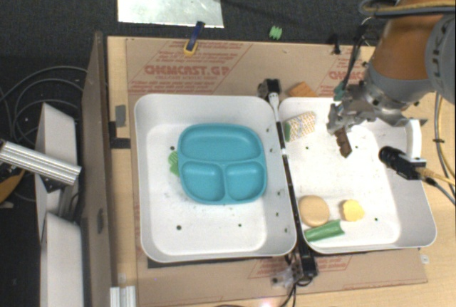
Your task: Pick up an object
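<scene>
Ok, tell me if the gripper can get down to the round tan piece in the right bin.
Probably yes. The round tan piece lies open in the right bin, with only the green piece touching its lower edge. The gripper hangs above bare floor farther back.

Two white bins side by side on bench; left bin holds blue divided plate, green item at plate's left edge; right bin holds corn cob near top-left corner, round tan piece, yellow piece, green pod along front; gripper above right bin, dark brown object at its tip.
</scene>
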Motion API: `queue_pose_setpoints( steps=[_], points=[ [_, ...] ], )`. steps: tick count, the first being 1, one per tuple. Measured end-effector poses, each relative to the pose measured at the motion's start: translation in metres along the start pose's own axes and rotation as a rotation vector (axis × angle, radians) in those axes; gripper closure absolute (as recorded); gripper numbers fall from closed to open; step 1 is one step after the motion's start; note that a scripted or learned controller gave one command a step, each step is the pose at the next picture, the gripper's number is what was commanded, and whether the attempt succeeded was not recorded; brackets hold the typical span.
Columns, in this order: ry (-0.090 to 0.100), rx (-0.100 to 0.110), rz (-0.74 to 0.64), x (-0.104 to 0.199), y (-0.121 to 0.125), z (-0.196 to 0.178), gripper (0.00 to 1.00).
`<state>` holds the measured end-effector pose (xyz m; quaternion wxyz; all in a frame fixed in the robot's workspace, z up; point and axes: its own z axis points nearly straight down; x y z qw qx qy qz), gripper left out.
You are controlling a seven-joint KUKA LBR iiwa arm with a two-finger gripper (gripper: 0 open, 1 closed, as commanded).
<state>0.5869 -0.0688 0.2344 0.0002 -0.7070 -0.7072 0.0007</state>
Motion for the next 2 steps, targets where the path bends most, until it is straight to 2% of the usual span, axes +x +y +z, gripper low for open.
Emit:
queue_pose_setpoints(
  steps=[1, 2],
  points=[
    [0.001, 0.001, 0.001, 0.006, -0.044, -0.003, 1.00],
    [0.003, -0.002, -0.008, 0.050, -0.077, -0.022, 1.00]
  ],
)
